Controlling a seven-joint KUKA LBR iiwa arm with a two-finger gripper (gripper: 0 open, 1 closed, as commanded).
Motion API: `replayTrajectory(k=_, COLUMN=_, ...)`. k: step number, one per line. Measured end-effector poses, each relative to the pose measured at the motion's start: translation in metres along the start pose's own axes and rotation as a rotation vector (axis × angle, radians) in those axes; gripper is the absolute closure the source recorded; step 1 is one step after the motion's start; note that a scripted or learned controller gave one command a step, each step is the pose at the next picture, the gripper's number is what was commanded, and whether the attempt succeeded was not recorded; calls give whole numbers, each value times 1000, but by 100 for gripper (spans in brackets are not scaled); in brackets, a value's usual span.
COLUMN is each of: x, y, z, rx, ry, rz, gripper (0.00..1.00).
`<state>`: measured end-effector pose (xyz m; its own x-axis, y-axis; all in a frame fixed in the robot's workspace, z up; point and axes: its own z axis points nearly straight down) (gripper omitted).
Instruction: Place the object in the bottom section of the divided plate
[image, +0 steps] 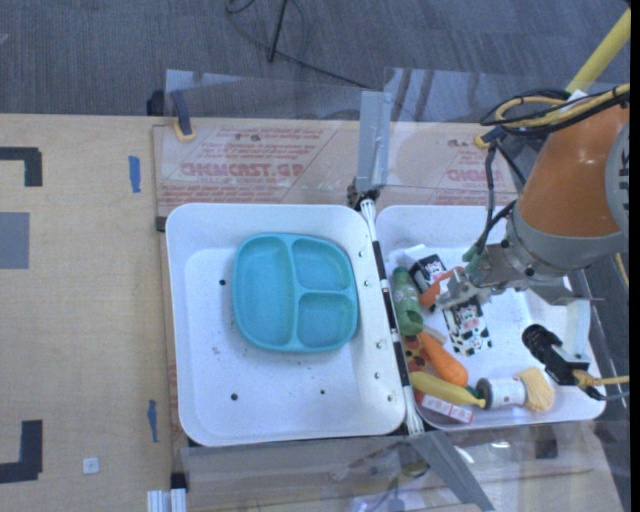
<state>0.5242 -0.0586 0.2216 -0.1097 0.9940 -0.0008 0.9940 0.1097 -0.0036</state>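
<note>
A teal divided plate (295, 292) lies in the left white bin (200, 390), with one large section on its left and two smaller ones on its right, all bare. My gripper (459, 292) is low over the right bin (585, 405), above a heap of small toys. Right beside it on the left is a small orange piece (430, 291), and just below it a black-and-white cow-patterned block (467, 332). The wrist hides whether anything is gripped.
The right bin also holds a green toy (406, 305), an orange carrot (444, 359), a yellow banana-like piece (441, 388), a white-and-tan bottle (505, 392), a yellow sponge-like lump (539, 390) and a black-and-white packet (428, 268). A raised rim (385, 300) divides the bins.
</note>
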Motion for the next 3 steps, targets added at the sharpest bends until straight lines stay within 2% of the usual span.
replayTrajectory(k=1, x=58, y=-39, z=11, rx=2, ry=1, rz=-69, gripper=100)
replayTrajectory(k=2, x=132, y=20, z=-17, rx=-1, ry=0, rz=-93, gripper=100)
replayTrajectory(k=3, x=126, y=-20, z=39, rx=-1, ry=0, rz=-62, gripper=100)
